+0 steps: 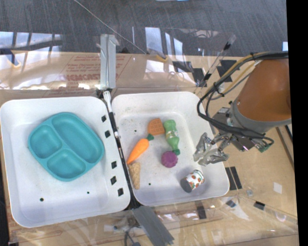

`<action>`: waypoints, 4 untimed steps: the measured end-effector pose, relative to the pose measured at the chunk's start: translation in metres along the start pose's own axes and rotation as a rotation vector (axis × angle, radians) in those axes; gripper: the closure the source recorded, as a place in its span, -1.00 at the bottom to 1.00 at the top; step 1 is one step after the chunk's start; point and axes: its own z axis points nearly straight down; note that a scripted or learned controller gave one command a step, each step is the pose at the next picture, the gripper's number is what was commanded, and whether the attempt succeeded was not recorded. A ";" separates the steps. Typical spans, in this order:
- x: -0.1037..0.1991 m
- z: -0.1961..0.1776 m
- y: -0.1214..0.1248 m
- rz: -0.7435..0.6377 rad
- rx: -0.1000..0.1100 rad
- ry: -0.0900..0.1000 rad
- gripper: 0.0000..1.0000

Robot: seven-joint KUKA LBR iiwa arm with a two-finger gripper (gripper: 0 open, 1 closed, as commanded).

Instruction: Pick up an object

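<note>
Lying just below the gripper (pixel 207 154), a small cup (pixel 192 180) on its side

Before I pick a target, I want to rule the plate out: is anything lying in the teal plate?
Nothing can be seen in the plate: all three compartments show bare teal. It lies flat in the left bin, so the floor beneath it is covered.

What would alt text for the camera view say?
The robot's hand hovers at the right bin's right edge, above a carrot, waffle, green bottle, purple ball, cone and small cup. A teal divided plate sits in the left bin.
</note>
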 end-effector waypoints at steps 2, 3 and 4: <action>0.012 0.013 0.008 -0.399 -0.005 0.003 1.00; 0.007 0.033 0.005 -0.679 -0.009 0.003 1.00; 0.017 -0.020 0.010 -0.380 0.000 0.000 1.00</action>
